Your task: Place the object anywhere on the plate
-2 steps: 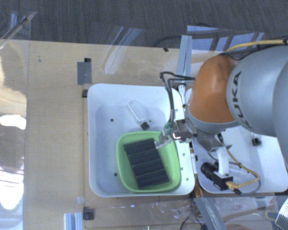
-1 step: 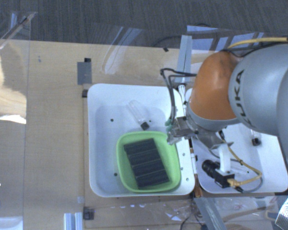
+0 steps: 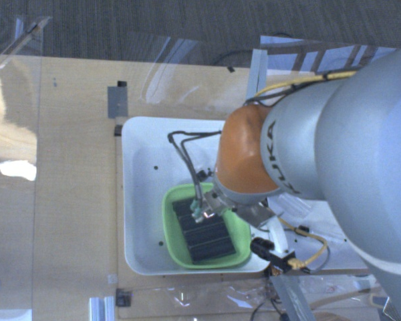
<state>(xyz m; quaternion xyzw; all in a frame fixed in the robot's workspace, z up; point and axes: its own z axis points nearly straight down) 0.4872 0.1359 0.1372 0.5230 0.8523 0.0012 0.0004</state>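
**Gripper low over plate, dark object beneath it**

The gripper (image 3: 202, 209) sits low over the square green plastic plate (image 3: 174, 209), at the upper end of a flat black ribbed rectangular object (image 3: 204, 234). The grey arm with orange band (image 3: 244, 156) blocks much of the wrist; whether the gripper has closed on anything cannot be told. The object lies flat inside the plate's rim, running diagonally across it. The plate rests near the front edge of the shallow white bin (image 3: 140, 179), which stands on the wooden table (image 3: 60, 179). Judgement: the object lies within the plate, so placement looks essentially achieved; release is unconfirmed.
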